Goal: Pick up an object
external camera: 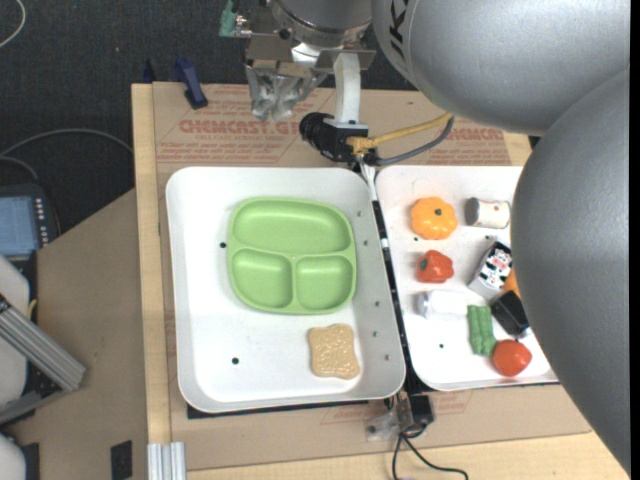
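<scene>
Gripper (pixel 275 96) hangs high above the bench, beyond the far rim of the left bin (pixel 190 268); whether it is spread or pressed together I cannot tell, and nothing sits in it. Pickable things lie well away from it: a green divided plate (pixel 292 255) and a cracker (pixel 333 351) in that bin, and an orange pumpkin (pixel 433 218) just across its right wall, probably awaiting a choice.
</scene>
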`<action>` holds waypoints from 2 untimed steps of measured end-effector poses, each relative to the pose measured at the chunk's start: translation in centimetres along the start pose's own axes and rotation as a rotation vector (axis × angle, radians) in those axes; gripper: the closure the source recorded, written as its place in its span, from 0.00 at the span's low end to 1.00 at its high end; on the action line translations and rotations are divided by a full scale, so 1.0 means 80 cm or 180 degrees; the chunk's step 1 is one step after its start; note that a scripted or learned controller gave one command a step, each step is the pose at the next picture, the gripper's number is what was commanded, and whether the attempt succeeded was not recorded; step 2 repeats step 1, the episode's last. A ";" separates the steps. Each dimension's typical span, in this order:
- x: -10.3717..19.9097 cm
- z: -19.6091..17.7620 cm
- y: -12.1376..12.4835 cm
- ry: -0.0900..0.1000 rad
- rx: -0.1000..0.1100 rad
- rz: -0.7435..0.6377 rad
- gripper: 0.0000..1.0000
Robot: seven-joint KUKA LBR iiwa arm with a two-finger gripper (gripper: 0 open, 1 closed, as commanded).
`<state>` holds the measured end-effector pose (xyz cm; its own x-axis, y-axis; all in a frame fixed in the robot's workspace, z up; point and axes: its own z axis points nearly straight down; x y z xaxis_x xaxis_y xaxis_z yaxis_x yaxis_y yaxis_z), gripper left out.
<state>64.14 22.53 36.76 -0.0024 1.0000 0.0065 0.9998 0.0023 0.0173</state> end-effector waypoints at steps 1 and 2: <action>-0.002 0.130 -0.064 -0.0030 0.0091 0.0010 1.00; -0.002 0.130 -0.064 -0.0030 0.0091 0.0010 1.00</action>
